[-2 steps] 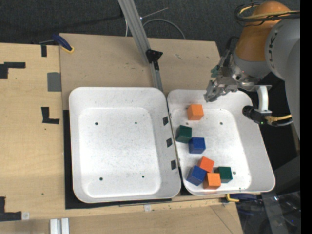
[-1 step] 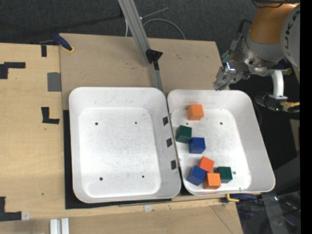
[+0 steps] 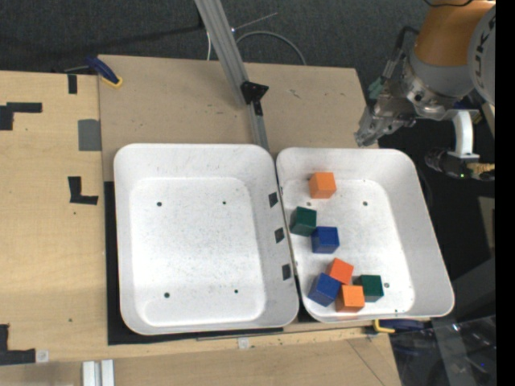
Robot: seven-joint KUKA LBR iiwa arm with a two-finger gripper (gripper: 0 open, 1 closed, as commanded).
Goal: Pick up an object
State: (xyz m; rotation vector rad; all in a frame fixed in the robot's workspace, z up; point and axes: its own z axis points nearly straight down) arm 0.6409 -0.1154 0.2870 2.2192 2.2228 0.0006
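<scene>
The gripper [image 3: 372, 133] hovers above the far edge of the right bin [image 3: 418, 207]; whether it is open or closed, I cannot tell. The nearest object, an orange cube [image 3: 323, 184], lies below-left of it, inside that bin.

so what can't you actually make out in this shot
- Claw, camera view: small and blurred against the dark floor beyond the right bin, so the state of its grip is unreadable.
- Arm: cut off by the top and right edges.
- Cluster at the bin's near end: a blue cube and an orange cube crowd a second orange cube; I cannot tell whether they touch or overlap.
</scene>
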